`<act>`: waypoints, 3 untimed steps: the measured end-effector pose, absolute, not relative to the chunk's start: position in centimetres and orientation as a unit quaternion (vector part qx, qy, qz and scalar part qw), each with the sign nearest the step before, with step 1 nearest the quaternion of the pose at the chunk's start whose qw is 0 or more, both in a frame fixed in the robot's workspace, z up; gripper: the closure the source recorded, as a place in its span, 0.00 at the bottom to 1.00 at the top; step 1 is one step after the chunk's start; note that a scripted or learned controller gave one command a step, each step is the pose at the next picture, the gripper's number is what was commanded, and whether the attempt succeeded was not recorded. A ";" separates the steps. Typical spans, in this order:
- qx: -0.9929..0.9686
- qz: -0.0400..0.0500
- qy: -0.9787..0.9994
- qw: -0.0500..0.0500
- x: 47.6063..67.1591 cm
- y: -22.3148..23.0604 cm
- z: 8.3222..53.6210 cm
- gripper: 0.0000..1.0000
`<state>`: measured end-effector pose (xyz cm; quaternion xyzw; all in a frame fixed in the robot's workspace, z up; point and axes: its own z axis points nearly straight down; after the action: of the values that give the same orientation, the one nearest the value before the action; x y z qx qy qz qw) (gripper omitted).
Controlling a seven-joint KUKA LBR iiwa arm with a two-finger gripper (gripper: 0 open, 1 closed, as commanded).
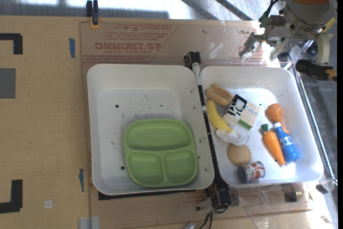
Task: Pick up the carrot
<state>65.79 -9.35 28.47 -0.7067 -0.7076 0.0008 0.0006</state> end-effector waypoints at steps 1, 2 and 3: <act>-0.650 0.003 -0.760 0.003 57.3 -14.0 17.5 0.00; -0.560 0.001 -0.829 0.003 52.7 -18.7 10.5 0.00; -0.559 -0.002 -0.829 -0.003 53.1 -18.6 11.8 1.00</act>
<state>53.12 -18.55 11.85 -0.5591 -0.8291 -0.0019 -0.0026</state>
